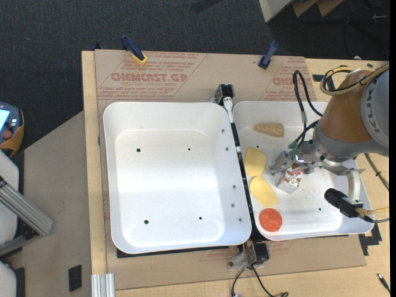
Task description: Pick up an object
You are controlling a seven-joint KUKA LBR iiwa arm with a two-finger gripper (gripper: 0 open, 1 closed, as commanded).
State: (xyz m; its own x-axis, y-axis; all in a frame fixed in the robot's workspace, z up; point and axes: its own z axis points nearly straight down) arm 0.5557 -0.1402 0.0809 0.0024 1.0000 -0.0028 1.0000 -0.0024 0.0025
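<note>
Beside smooth yellow ovals (pixel 255 162), fingers (pixel 279 163)

A cardboard-topped bench (pixel 185 73) bears two white bins (pixel 167 172) side by side

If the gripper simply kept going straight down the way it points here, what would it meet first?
Most likely the small white and red object right under the gripper in the right bin; depth is hard to judge. The yellow pieces lie off to its side.

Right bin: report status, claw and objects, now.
Claw low in right bin, on small white-red object; grip unconfirmed. Two yellow pieces, red disc, tan piece lie apart. Nothing blocking.
</note>
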